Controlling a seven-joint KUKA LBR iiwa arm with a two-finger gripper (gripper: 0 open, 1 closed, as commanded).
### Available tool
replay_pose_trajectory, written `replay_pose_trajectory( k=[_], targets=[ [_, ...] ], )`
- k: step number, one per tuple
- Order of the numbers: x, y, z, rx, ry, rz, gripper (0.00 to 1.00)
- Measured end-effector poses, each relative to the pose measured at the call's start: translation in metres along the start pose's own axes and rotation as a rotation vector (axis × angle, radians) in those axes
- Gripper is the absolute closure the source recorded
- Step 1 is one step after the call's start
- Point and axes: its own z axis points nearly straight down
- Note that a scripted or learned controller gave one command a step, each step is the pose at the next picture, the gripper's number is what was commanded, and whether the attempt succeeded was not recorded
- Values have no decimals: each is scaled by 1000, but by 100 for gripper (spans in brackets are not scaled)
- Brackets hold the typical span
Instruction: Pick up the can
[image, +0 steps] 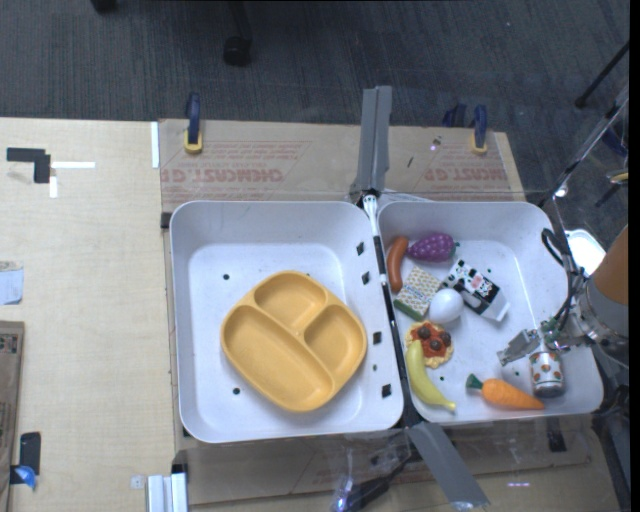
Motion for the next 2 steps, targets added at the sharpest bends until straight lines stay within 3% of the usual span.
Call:
replay_pose_trajectory(
  k=[1,2],
  targets=[
    [-5,-1,9,0,-4,-666,0],
    [-5,-1,-1,-3,-5,-662,100]
  ],
)
